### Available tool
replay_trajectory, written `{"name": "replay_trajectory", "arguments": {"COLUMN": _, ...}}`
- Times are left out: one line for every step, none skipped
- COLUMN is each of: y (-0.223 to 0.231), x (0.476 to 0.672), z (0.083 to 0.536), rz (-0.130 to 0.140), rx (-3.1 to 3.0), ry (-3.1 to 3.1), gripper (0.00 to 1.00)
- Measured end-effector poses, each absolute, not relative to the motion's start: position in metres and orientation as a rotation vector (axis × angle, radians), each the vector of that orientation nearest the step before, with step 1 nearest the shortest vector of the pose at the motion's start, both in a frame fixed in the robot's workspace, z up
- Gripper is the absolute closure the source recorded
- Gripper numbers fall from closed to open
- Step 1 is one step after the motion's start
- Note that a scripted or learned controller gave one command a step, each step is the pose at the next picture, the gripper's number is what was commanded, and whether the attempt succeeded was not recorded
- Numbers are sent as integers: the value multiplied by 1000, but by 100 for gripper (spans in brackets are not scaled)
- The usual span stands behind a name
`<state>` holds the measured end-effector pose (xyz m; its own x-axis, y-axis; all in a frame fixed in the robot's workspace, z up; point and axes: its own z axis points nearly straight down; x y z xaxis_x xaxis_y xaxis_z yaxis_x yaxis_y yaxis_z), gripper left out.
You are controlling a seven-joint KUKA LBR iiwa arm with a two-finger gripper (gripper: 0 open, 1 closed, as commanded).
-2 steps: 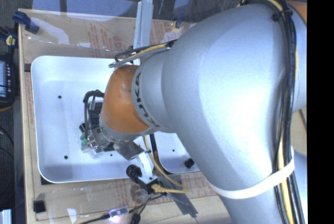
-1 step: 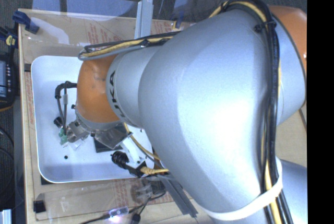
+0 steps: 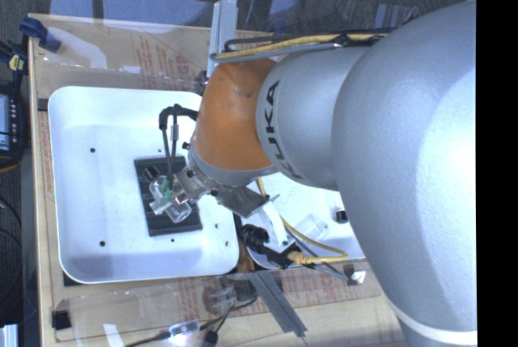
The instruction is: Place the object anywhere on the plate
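A black square plate lies in the left white bin, right of its middle. My gripper hangs low over the plate's centre, reaching in from the right below the orange wrist band. A small green and clear object shows at the gripper's tip, right above the plate. Whether it is held or resting on the plate is not clear from this angle.
The grey arm covers most of the right bin; only a strip of that bin's floor shows. Cables and a dark fitting hang near the divide between the bins. The bench's wooden edge runs along the far side.
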<state>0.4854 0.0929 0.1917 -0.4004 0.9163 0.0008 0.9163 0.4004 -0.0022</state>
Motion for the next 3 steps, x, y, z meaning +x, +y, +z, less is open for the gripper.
{"name": "replay_trajectory", "arguments": {"y": 212, "x": 479, "z": 117, "rz": 9, "rx": -2032, "ry": -2390, "gripper": 100}}
{"name": "replay_trajectory", "arguments": {"y": 182, "x": 476, "z": 205, "rz": 0, "rx": -1563, "ry": -2724, "gripper": 100}}
{"name": "replay_trajectory", "arguments": {"y": 125, "x": 475, "z": 96, "rz": 6, "rx": -2050, "ry": -2376, "gripper": 100}}
